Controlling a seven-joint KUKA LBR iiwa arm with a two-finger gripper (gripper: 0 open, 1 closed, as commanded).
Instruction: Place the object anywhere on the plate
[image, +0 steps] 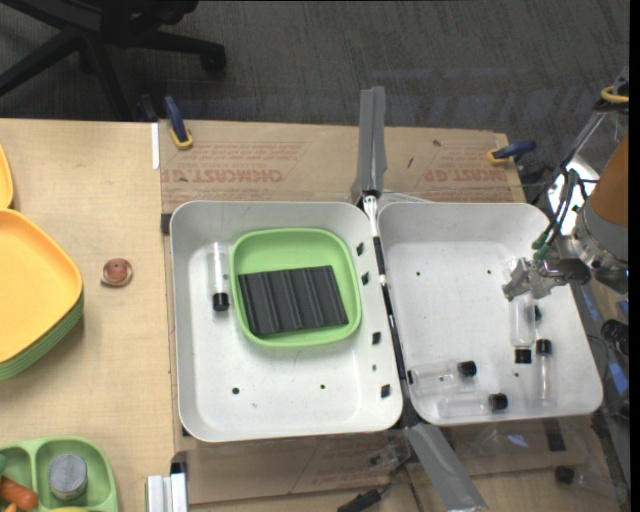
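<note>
We start from the counter (120, 400), which carries two shallow white bins side by side across the middle of the frame. The left bin (290, 400) holds the green plate (295, 288), with a dark ribbed mat lying on it, and one clear tube with a black cap (219, 278) just beside the plate's left rim. The right bin (450, 270) holds several more clear capped tubes (523, 330) scattered toward its lower right. The arm comes in from the right edge, and its gripper (528, 280) hangs over the right side of the right bin, just above the upper end of one of those tubes. We cannot tell whether the fingers are apart or together, and we see nothing clamped between them. We judge the step in hand to be the pick: we should come down square across the tube's middle, close firmly since a smooth round tube may roll or slip, then lift clear of the bin walls before crossing left to the plate.
</note>
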